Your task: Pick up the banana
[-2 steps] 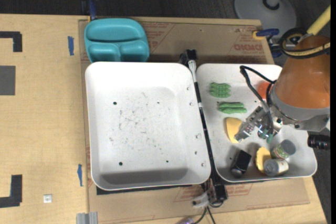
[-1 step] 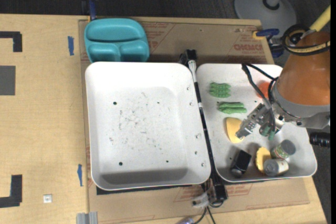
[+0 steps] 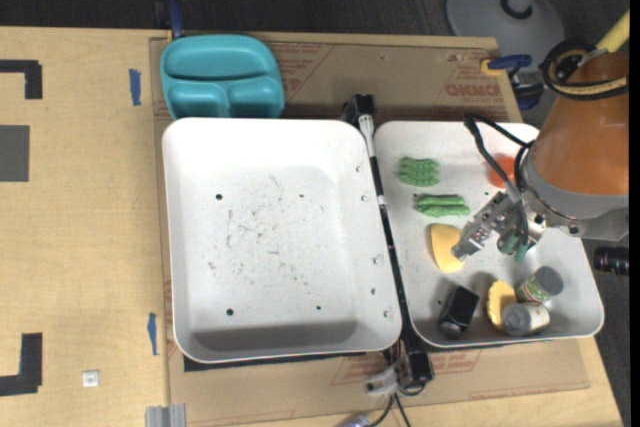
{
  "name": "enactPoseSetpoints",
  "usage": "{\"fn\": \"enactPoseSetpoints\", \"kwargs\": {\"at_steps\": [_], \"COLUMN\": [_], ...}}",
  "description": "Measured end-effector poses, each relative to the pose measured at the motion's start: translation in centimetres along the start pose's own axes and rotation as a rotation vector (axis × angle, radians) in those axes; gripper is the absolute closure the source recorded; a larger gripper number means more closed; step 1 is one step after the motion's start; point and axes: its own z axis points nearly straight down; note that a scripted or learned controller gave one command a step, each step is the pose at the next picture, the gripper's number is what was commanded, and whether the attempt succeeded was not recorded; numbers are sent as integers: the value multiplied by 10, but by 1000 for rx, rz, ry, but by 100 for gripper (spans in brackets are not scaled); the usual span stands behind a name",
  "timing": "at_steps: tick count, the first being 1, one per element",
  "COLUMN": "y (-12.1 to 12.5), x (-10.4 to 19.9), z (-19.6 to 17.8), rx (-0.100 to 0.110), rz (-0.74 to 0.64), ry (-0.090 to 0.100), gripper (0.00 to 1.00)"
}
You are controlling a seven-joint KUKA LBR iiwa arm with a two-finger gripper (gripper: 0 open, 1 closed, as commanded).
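Viewing from above, I find the yellow curved banana [image 3: 446, 246] lying in the right-hand shallow white bin [image 3: 585, 325], near its middle, just below the two green ribbed plastic pieces [image 3: 441, 205]. Its long axis runs roughly up and down the view, slightly tilted. The grey two-finger pincer [image 3: 474, 241] sits just to the banana's right, its metal tip at or over the fruit's right edge; contact is likely, but I cannot confirm it. I cannot tell whether it grips anything. A second small yellow object [image 3: 500, 301] lies lower in the same bin beside a black block [image 3: 459, 308] and a small grey-capped jar [image 3: 540, 286]. In my judgement, the grasp requires a short shift leftward.
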Motion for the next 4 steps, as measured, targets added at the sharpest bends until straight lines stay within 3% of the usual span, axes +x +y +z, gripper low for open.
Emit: {"fn": "enactPoseSetpoints", "kwargs": {"at_steps": [1,2,4], "y": [1,43,45], "x": [-1,43,41], "z": [-10,31,10], "rx": [-3,10,4], "rz": [1,-166,-163], "ry": [-4,17,10], "gripper": [100,100,100]}}
